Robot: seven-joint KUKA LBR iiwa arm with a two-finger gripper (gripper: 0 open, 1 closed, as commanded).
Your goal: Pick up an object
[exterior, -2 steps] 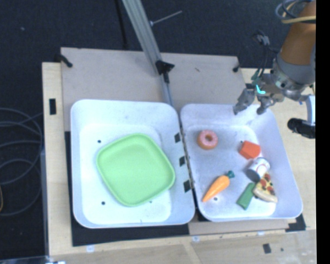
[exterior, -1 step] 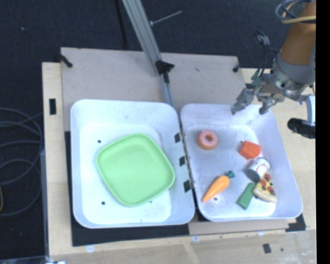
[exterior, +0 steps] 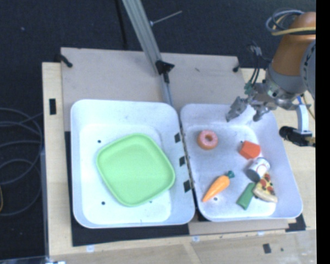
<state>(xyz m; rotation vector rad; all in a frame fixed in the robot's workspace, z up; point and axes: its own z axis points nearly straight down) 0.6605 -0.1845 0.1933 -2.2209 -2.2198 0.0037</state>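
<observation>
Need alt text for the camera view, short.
The gripper hangs open and empty over the right bin's far edge. That bin holds a pink donut, orange block, carrot and other small toys; the left bin holds a green plate.

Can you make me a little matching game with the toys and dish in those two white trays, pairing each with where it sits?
Things:
1. green plate
2. doughnut
3. carrot
4. pizza slice

Places:
A. right bin, far end, near the divide
B. right bin, near right corner
C. left bin
D. right bin, near end, by the divide

Pairs: 1-C, 2-A, 3-D, 4-B
</observation>
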